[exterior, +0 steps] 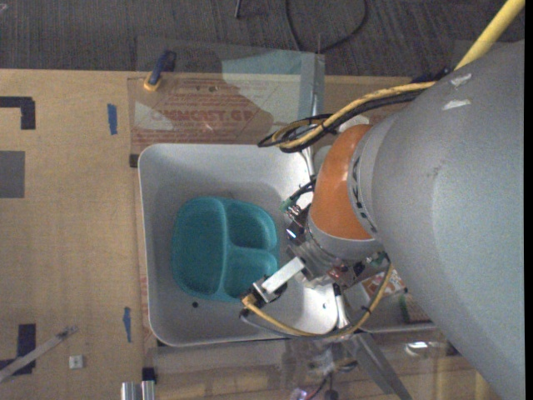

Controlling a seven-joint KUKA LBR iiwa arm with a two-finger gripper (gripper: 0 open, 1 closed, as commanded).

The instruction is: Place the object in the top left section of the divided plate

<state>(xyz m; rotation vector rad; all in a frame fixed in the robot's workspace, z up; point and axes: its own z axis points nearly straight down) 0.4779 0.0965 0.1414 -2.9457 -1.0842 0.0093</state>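
Observation:
A teal divided plate point(218, 248) lies in the left white bin point(162, 190). It has one long section on its left side and two smaller sections on its right, and all three look bare. My gripper point(310, 255) hangs below the orange wrist band, just off the plate's right edge over the bin floor. The wrist and arm cover most of it from above. I see no loose object between the plate and the gripper.
The grey arm point(450, 198) hides most of the right bin; a few coloured bits point(391, 283) peek out beneath it. A tiny dark speck point(195, 304) sits on the bin floor below the plate. Bare bench with tape marks lies to the left.

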